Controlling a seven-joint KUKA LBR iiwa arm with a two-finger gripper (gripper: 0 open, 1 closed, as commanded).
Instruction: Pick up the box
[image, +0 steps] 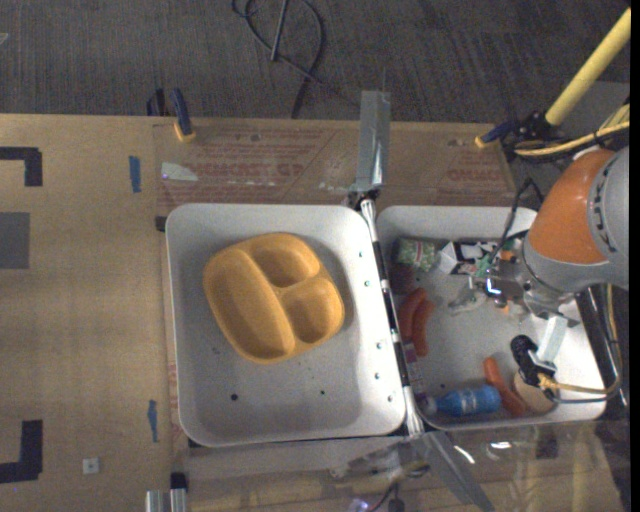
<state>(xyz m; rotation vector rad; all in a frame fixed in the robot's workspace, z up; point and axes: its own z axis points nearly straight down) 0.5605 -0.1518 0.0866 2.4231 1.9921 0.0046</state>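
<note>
Presumably to reach the box (428, 254) lying at the far-left corner of the right bin (590, 405), the arm (570, 235) hangs over that bin, though whether its jaws are open or closed I cannot tell.

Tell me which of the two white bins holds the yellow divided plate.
The left bin. The yellow three-compartment plate lies in it, while the right bin, under the arm, holds small items such as a blue bottle.
</note>
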